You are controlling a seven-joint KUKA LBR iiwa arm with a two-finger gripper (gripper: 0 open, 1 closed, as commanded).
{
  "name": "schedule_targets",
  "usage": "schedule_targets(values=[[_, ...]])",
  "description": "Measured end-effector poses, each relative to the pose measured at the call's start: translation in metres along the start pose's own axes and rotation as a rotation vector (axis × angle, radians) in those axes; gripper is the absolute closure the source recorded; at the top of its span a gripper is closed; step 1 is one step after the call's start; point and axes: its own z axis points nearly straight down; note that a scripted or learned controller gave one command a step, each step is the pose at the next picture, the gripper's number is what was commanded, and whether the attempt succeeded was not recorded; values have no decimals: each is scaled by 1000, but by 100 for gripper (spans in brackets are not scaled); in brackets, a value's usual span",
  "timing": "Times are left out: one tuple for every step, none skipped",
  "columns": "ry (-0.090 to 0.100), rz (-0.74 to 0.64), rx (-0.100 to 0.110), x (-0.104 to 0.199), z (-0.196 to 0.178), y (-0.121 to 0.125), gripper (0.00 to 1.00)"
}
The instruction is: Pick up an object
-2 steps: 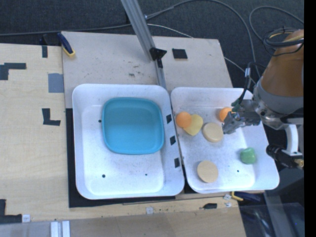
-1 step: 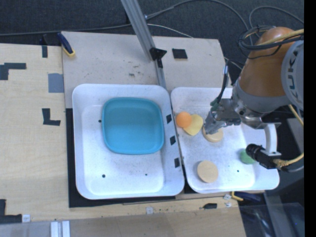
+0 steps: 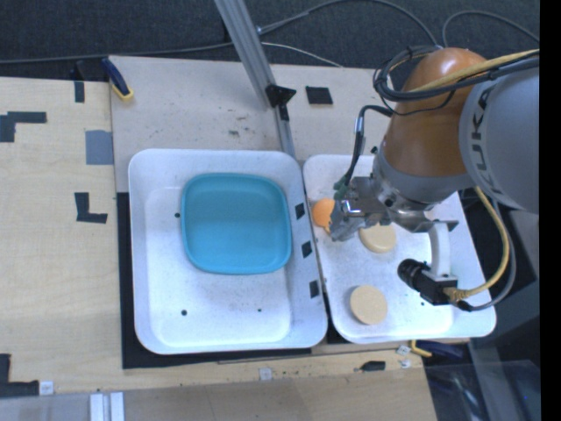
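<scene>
My hand (image 3: 346, 220) hangs low in the right bin (image 3: 469, 323), just beside a small orange ball (image 3: 323, 211) at its left wall; whether it is open or closed I cannot tell. Pressed against that wall, the ball could roll away, or I might clip the rim.

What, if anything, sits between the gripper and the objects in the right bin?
Nothing visible does. The gripper hangs low over the right white bin, beside the small orange ball and the tan round disc. A second tan disc lies apart, nearer the front.
</scene>
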Motion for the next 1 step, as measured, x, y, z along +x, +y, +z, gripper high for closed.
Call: schedule_targets(values=[[-1,1,1,46,14,-9,100]])
